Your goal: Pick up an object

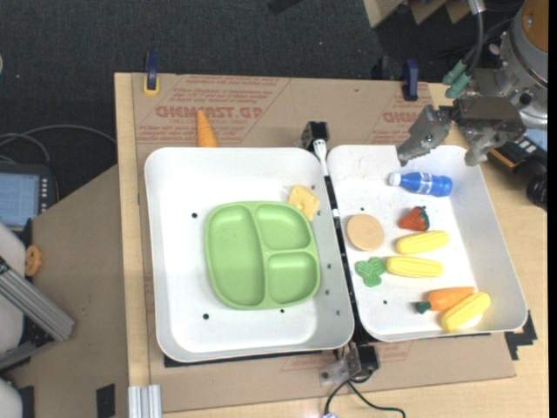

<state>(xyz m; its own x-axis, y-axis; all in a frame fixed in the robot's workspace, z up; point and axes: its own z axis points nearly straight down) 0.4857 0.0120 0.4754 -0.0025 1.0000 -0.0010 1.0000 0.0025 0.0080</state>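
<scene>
The gripper (446, 143) hangs wide open and holds nothing. Right below it, near the right bin's (506, 259) far edge, the blue bottle (421, 182) lies sideways.

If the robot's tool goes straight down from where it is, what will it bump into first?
Probably the blue bottle, which lies just below the open tool in the right bin. Depth is hard to judge from this slanted view, so it might land on bare bin floor beside the bottle.

The arm (531, 33) was grey metal with an orange band, black cables, and a dull grey two-fingered gripper (448, 146).
</scene>
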